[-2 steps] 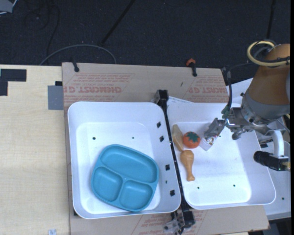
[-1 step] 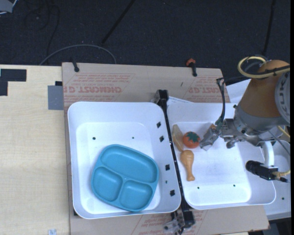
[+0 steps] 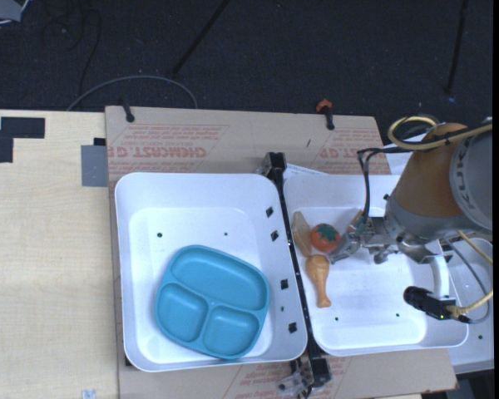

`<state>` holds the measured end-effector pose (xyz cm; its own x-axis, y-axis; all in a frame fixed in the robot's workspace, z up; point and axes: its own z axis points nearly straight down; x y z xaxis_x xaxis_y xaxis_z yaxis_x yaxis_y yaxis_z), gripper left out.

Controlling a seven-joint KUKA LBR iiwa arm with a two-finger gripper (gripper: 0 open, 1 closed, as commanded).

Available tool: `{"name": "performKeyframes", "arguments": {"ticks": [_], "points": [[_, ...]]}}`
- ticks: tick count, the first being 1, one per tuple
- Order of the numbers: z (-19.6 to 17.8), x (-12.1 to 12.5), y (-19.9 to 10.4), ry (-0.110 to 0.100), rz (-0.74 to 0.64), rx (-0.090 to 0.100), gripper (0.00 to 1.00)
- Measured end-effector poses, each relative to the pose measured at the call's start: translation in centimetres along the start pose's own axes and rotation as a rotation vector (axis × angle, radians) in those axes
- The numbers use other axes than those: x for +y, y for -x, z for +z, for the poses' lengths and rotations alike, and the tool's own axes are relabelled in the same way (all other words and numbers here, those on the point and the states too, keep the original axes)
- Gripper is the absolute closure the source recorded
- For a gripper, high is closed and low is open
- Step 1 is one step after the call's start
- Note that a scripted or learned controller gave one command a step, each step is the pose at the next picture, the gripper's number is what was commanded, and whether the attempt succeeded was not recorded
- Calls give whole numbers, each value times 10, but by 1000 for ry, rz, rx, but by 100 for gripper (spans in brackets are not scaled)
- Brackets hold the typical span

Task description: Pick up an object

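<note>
In the right bin (image 3: 374, 322) lie a red-orange ball with a green patch (image 3: 323, 237), a tan drumstick-shaped toy (image 3: 319, 278) and a pale tan piece (image 3: 301, 230) along the bin's left wall. My gripper (image 3: 348, 246) reaches in from the right and sits low, just right of the ball and above the drumstick's top end. The finger tips are dark and small against the bin, close to the ball. Nothing shows lifted between them.
The left bin (image 3: 141, 223) holds a blue divided plate (image 3: 212, 300). A black divider (image 3: 287, 256) runs between the bins. Cables loop around the arm's wrist (image 3: 432, 189) at the right. A black part (image 3: 426, 302) hangs over the right bin's corner.
</note>
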<state>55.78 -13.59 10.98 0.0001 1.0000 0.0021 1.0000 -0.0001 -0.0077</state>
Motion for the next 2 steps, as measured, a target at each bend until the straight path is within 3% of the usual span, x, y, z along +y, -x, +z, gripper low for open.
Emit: {"name": "performKeyframes", "arguments": {"ticks": [1, 2], "points": [[23, 0, -1, 3, 1, -1, 0], [12, 0, 0, 4, 5, -1, 100]]}}
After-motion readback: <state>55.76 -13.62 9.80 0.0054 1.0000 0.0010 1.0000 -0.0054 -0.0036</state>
